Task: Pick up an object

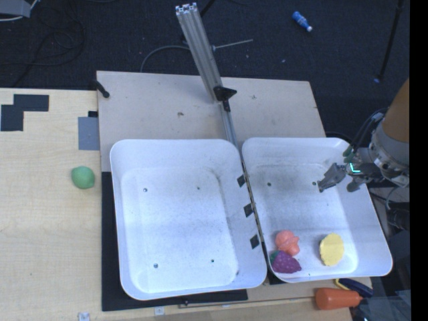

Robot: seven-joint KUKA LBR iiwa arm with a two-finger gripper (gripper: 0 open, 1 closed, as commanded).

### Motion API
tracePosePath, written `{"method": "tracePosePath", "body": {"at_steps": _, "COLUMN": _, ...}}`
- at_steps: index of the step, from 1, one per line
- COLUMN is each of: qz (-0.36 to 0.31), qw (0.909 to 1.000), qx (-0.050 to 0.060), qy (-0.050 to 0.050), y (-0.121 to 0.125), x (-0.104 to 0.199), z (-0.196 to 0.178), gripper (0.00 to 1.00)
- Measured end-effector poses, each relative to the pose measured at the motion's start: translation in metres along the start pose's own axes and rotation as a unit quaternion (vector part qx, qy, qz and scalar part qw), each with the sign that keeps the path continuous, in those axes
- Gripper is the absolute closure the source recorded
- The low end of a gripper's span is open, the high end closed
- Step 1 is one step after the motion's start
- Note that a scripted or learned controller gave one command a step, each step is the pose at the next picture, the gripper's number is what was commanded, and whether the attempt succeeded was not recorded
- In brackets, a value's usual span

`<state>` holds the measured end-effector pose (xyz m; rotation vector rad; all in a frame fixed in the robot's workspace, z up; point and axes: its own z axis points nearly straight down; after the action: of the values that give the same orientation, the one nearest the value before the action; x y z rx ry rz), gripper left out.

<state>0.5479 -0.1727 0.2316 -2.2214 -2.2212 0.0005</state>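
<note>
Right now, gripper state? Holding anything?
Gripper: open, holding nothing, over the right bin, apart from the toys at its near end.

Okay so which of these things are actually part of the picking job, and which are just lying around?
Part of the job:
- gripper, above the right bin
- orange-pink toy, purple grapes and yellow piece, lying in the right bin

Just lying about:
- green ball on the wooden bench, left of the bins
- orange object by the right bin's front edge
- blue item on the dark floor

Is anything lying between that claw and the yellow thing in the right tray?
No. In the camera view, only bare white floor of the right bin lies between the gripper and the yellow toy.
</note>
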Motion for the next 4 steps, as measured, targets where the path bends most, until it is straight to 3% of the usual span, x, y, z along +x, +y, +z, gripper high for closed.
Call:
{"method": "tracePosePath", "body": {"at_steps": 1, "qz": 0.0, "qw": 1.0, "qx": 0.0, "qy": 0.0, "y": 0.0, "x": 0.0, "z": 0.0, "gripper": 0.0}}
{"method": "tracePosePath", "body": {"at_steps": 2, "qz": 0.0, "qw": 1.0, "qx": 0.002, "qy": 0.001, "y": 0.007, "x": 0.0, "z": 0.058, "gripper": 0.0}}
{"method": "tracePosePath", "body": {"at_steps": 4, "qz": 0.0, "qw": 1.0, "qx": -0.001, "qy": 0.0, "y": 0.013, "x": 0.006, "z": 0.14, "gripper": 0.0}}
